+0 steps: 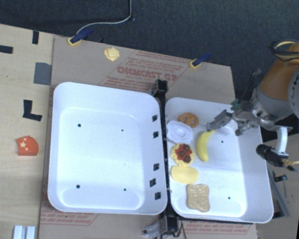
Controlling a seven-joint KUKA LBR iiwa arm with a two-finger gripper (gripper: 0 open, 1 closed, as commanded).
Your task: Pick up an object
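Note:
The right bin (252,175) holds several toy foods along its left side: a round cookie (188,119), a white fried egg (179,131), a yellow banana (204,145), a small pizza with red toppings (182,153), a pale yellow piece (184,174) and a slice of toast (198,197). My gripper (228,122) hangs over the bin's far edge, just right of the cookie and above the banana's upper end. Its two dark fingers are spread apart with nothing between them.
The left bin (101,148) lies beside the right one, joined by black clips at the centre. On the bench outside lie a red toy (27,146) at far left and a small yellow piece (112,54) on the cardboard behind the bins.

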